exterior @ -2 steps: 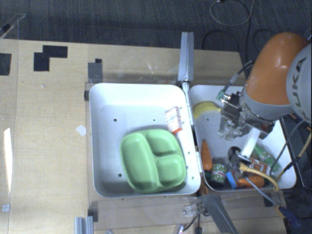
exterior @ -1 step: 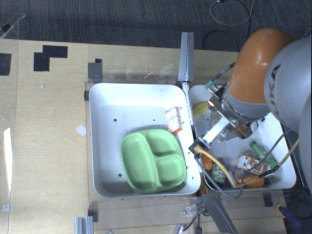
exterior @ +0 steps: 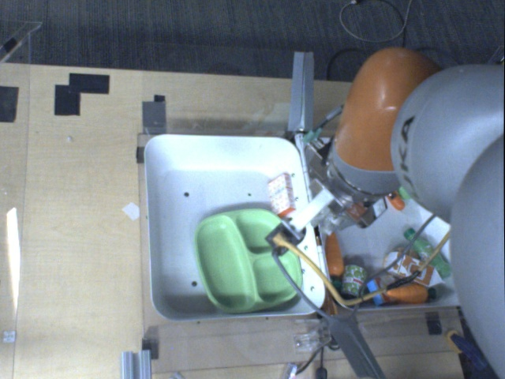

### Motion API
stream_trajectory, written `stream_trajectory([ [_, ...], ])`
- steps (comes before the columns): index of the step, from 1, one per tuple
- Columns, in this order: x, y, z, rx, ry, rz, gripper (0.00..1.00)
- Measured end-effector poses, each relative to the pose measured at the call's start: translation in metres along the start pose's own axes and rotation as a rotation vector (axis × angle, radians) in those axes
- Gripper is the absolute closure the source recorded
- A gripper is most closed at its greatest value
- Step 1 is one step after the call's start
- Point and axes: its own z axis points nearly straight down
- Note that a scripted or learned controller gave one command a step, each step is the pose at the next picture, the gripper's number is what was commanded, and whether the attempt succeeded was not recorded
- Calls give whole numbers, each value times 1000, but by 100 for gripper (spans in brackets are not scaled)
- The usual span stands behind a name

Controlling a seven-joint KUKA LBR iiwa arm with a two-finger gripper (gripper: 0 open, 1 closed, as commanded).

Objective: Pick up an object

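My gripper (exterior: 353,210) hangs under the orange wrist band, low over the near-left part of the right bin (exterior: 442,300), and the arm's bulk covers most of it. Close beneath it lie an orange carrot-shaped piece (exterior: 334,256), a small green can (exterior: 353,278), a second orange piece (exterior: 407,294) and a green bottle (exterior: 431,248). A small orange-red thing (exterior: 395,203) peeks out beside the wrist. I cannot make out anything held in the gripper.
The left bin (exterior: 170,212) holds a green divided tray (exterior: 241,260) at its front and a small red-and-white box (exterior: 281,191) against its right wall. The wall between the bins runs just left of the gripper. The arm hides much of the right bin.
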Motion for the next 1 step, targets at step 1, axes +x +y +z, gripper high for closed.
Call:
stream_trajectory([
  [1, 54, -43, 30, 1, 1, 153, 100],
])
